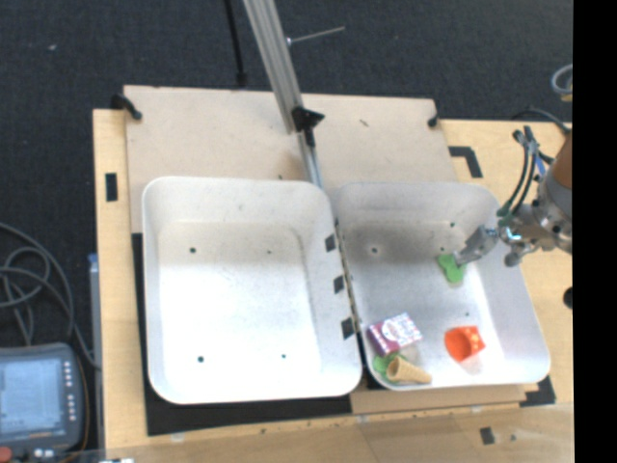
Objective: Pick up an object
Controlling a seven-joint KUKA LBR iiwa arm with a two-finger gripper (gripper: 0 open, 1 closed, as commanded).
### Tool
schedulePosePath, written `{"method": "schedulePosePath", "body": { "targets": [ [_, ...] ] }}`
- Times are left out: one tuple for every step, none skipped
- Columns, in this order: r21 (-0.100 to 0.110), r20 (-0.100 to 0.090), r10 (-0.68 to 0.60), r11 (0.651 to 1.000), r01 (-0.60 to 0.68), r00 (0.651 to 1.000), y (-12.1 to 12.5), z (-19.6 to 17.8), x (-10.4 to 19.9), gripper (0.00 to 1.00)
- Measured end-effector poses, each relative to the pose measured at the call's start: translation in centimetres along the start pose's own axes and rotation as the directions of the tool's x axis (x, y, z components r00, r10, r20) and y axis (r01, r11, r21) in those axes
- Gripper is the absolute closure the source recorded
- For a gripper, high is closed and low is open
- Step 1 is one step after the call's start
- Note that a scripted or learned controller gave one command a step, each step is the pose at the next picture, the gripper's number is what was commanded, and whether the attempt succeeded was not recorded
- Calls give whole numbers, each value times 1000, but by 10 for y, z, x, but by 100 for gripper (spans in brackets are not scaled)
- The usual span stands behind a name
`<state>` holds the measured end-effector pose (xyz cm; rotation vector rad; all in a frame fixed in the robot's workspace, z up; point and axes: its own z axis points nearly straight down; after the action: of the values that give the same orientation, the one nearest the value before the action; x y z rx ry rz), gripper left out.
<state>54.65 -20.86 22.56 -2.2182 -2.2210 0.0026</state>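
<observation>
Where the arm enters right, wrist cut off | grey two-finger gripper (469, 250) touches small green block (450, 267), seemingly | finger spread: cannot tell | orange plastic cup (464, 342) well apart

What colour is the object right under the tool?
Green, seen in the camera view, just below the tool in the right bin.

Even, diffuse overhead lighting, moderately bright: the two white bins (241, 201) are the brightest surfaces and come close to washing out at their rims, while the dark floor (96, 27) across the top of the frame holds little detail. Shadows are soft and short, a faint grey smudge lying on the upper floor of the right bin (405, 234). Resolution is low and overall focus slightly soft; small items at lower right appear fuzzy.
</observation>
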Motion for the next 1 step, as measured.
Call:
{"method": "schedulePosePath", "body": {
  "targets": [
    [-5,1,-1,1000,1,1000,1,-3,0,0]
  ]
}}
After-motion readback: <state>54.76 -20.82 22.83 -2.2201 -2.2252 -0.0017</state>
